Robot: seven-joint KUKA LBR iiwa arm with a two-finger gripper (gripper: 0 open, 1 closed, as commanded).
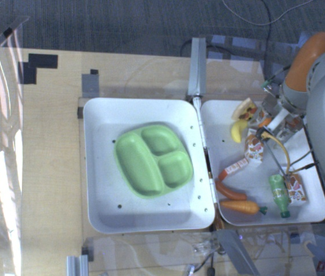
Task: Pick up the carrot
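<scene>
The carrot (243, 207) lies flat at the front edge of the right bin (317, 211), orange with its green stem end pointing right. My gripper (261, 119) hovers over the far part of that bin, above a small carton (255, 150) and beside a banana (237, 132). It is well away from the carrot, which has nothing on top of it.
A reddish-orange sausage (232, 192) lies just behind the carrot. A green bottle (278, 192) and a second carton (296, 190) sit to its right, and a red-and-white tube (235, 167) is further back. A snack bag (244, 108) is at the far edge. The left bin (102, 211) holds a green divided plate (153, 160).
</scene>
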